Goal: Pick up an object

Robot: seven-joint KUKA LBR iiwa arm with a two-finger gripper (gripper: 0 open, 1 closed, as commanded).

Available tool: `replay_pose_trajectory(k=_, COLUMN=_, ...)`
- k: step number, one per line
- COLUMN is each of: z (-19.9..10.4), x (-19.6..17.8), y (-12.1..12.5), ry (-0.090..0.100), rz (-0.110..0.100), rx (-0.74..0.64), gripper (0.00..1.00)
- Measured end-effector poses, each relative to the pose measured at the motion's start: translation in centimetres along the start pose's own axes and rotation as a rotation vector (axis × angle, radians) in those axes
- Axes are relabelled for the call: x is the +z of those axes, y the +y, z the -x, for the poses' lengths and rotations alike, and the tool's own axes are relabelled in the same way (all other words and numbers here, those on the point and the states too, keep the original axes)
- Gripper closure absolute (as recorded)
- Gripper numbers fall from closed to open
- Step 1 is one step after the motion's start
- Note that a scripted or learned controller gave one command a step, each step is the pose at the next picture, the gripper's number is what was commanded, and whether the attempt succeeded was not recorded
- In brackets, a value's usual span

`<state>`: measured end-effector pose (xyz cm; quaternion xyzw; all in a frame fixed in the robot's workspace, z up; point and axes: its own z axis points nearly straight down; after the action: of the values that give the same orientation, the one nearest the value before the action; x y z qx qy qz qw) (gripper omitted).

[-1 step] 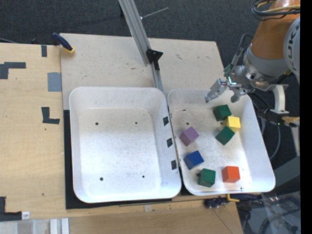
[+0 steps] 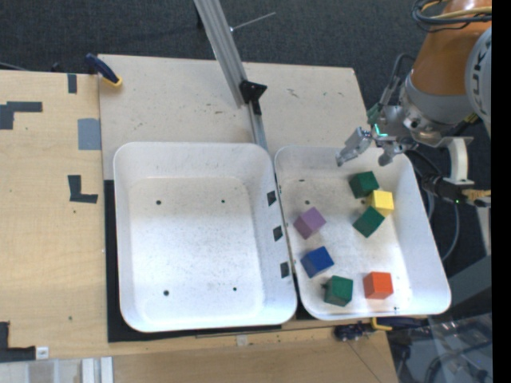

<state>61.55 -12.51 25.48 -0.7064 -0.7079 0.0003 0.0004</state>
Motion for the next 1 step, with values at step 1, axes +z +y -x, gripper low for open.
replay_pose_trajectory(k=1, z=-1.10, x=5.33, y=0.06, ry=0.000, rz=-0.005, rx=0.000, gripper=0.00)
